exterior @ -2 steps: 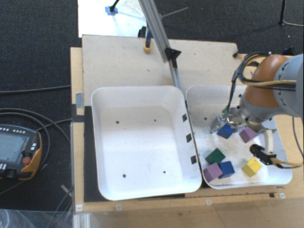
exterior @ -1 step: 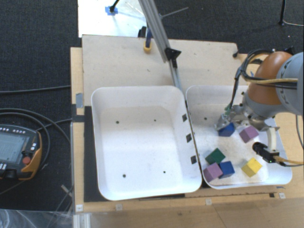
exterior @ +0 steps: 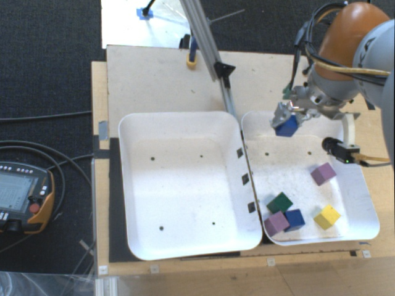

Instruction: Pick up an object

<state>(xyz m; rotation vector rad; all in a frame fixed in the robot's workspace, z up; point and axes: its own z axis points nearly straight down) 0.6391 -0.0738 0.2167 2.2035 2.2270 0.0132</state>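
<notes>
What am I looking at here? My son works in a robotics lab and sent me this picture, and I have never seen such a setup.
This is one photo from a fixed camera above a workbench, looking down at a slant. The grey machine with the orange band, reaching in from the right, is a robot arm. At its tip is the end effector, a two-finger grasping part, and a blue cube sits between its fingers, lifted over the far edge of the right bin. Two shallow white bins stand side by side. In the right bin lie five more small blocks: a purple one, a green one, a second purple one, a blue one and a yellow one. The left bin sits beside it. The device at the far left looks like a handheld controller for the arm.
</notes>
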